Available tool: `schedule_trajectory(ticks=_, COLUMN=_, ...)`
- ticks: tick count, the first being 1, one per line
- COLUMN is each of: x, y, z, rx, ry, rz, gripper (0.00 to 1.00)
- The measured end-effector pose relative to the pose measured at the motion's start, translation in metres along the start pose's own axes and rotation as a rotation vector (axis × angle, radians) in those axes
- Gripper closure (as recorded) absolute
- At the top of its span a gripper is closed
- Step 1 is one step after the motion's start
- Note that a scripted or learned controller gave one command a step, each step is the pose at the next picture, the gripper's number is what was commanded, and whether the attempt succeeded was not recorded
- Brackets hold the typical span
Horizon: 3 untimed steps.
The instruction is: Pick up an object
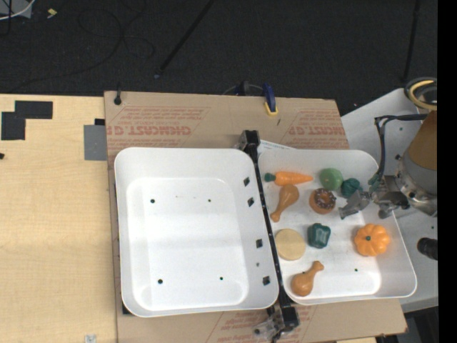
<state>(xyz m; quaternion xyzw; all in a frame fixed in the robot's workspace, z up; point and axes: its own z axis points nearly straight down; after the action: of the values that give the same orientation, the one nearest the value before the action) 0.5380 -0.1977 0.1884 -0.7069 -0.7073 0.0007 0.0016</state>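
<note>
The gripper (pixel 359 204) reaches in from the right edge of the right-hand bin (pixel 389 281), its grey fingers lying low over the bin's upper right part; whether they are spread or closed cannot be told from this slant, and nothing can be seen between them. Closest to the gripper is a dark teal piece (pixel 350 187), just above and slightly left of the fingertips, touching or nearly touching them. Beside that, a little further up and left, sits a green round object (pixel 330 177). Directly left of the gripper lies a brown, doughnut-like ring (pixel 322 201), near but apart. Below and to the right of the gripper rests a small orange pumpkin (pixel 371 239), clear of the fingers. Below and left is a second teal block (pixel 318 235), and beyond it a pale tan disc (pixel 290 244). Further left of the gripper, near the divider between the bins, lie an orange carrot (pixel 293 179) and an orange-brown gourd shape (pixel 284 201). A second gourd-like piece (pixel 306 279) lies well below and left of the gripper, near the bin's bottom edge. The left-hand bin (pixel 128 191) stands well apart to the left.
</note>
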Motion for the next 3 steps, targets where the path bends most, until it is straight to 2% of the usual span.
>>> schedule_trajectory(ticks=1, x=0.051, y=0.043, z=0.106, rx=0.000, ry=0.000, rz=-0.005, gripper=0.00)
schedule_trajectory(ticks=2, x=0.040, y=0.098, z=0.101, rx=0.005, ry=0.001, rz=0.001, gripper=0.00)
schedule_trajectory(ticks=3, x=0.085, y=0.103, z=0.096, rx=0.012, ry=-0.011, rz=0.004, gripper=0.00)
